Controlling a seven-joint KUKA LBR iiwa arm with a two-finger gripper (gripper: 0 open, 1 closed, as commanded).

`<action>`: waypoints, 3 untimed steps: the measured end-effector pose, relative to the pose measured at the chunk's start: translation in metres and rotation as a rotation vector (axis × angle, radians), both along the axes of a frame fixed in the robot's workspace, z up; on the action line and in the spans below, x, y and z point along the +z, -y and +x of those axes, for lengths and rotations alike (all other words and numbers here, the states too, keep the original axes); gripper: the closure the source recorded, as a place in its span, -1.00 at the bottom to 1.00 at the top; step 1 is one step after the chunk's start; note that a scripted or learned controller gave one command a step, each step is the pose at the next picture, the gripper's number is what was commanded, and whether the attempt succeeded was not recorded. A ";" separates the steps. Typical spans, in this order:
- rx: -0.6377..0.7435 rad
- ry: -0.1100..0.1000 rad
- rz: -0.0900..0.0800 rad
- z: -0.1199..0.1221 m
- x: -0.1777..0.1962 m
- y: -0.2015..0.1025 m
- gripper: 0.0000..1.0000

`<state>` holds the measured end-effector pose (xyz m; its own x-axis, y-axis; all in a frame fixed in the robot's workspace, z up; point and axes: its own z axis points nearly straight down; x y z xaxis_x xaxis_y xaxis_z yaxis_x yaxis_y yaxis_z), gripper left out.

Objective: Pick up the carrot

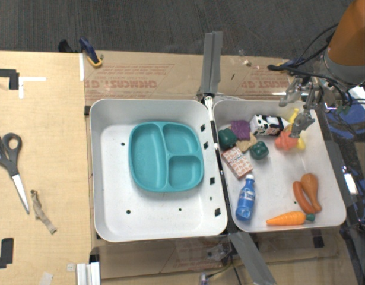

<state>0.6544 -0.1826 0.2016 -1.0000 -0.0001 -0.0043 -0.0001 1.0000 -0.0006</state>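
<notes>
From my seat I see the grey arm with its orange band (350,31) reaching in at the upper right, its two-finger gripper (302,119) hanging over the far right corner of the right-hand shallow white bin (330,159). The jaws stand apart, and nothing sits between them. Directly under the fingertips lie a small salmon-pink and yellow toy (288,140) and, just beside it to the left, a black-and-white cow figure (268,123).

The orange plastic carrot with a green stub end (287,219) lies flat near the front edge of that same bin, pointing left, well apart from the gripper. Just behind it rest an orange-red sausage-shaped toy (303,198) and a rounder orange piece (311,186), touching each other. A small blue bottle with a white cap (246,199) lies to the carrot's left, near the bin's left wall. Farther back in the bin I make out a red-and-white patterned packet (237,162), a dark green round toy (227,138), another dark green lump (259,151) and a purple piece (240,127).

The left-hand white bin (111,212) holds a teal plastic plate with three compartments (167,157). On the wooden bench (45,159) to the left lie grey-handled scissors (10,165).
</notes>
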 end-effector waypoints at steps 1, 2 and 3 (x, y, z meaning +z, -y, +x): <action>-0.353 0.000 0.001 0.006 -0.093 0.025 -1.00; -0.433 -0.001 0.001 -0.030 -0.096 0.039 -1.00; -0.484 0.011 0.000 -0.172 -0.106 0.034 -1.00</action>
<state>0.4819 -0.2167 0.0958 -0.8851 0.4653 -0.0147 0.4653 0.8852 0.0019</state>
